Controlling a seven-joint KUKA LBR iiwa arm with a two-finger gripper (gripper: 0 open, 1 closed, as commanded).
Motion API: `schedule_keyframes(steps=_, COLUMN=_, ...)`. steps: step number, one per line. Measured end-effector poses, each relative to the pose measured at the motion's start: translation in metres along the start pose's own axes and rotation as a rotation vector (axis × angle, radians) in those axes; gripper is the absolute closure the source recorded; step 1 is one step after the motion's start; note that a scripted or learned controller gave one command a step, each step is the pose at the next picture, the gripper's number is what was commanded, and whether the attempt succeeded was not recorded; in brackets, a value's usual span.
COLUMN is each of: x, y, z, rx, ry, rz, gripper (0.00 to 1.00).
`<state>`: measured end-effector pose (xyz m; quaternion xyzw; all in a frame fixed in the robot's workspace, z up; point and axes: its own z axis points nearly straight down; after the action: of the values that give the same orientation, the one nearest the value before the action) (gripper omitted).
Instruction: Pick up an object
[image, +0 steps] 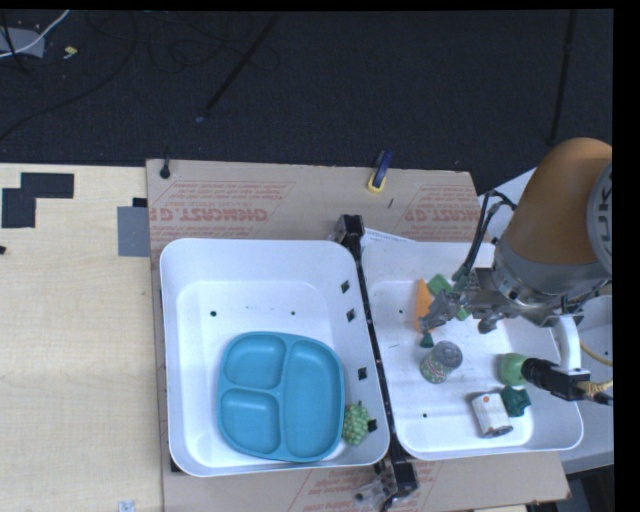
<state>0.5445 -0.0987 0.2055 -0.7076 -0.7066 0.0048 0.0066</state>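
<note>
Two white bins are seen side by side. In the left bin (190, 300) one blue divided plate (280, 396) and one green bumpy ball (355, 424) are placed. In the right bin (400, 400) one orange piece (424, 298), one small can (439, 362), one green object (513, 368) and one white block (490, 414) are counted. The gripper (436, 318) is located above the right bin near the orange piece.

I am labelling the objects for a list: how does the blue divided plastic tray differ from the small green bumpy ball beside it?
The blue divided plastic tray is large, flat and smooth, with three compartments; the small green bumpy ball is tiny, round and knobbly. The tray is blue, the ball green. The tray fills much of the bin's floor, the ball sits at its right edge. Both lie in the left white bin.
</note>
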Motion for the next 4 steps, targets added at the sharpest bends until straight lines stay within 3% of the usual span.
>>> schedule_keyframes(steps=1, x=0.0, y=0.003, z=-0.007, rx=-0.013, ry=-0.001, rz=-0.002, gripper=0.0)
schedule_keyframes(steps=2, x=-0.003, y=0.011, z=0.05, rx=-0.008, ry=-0.001, rz=-0.002, gripper=0.0)
schedule_keyframes(steps=3, x=0.001, y=0.005, z=0.097, rx=-0.017, ry=-0.004, rz=-0.002, gripper=0.0)
schedule_keyframes(steps=4, x=0.002, y=0.005, z=0.118, rx=-0.015, ry=-0.002, rz=0.001, gripper=0.0)
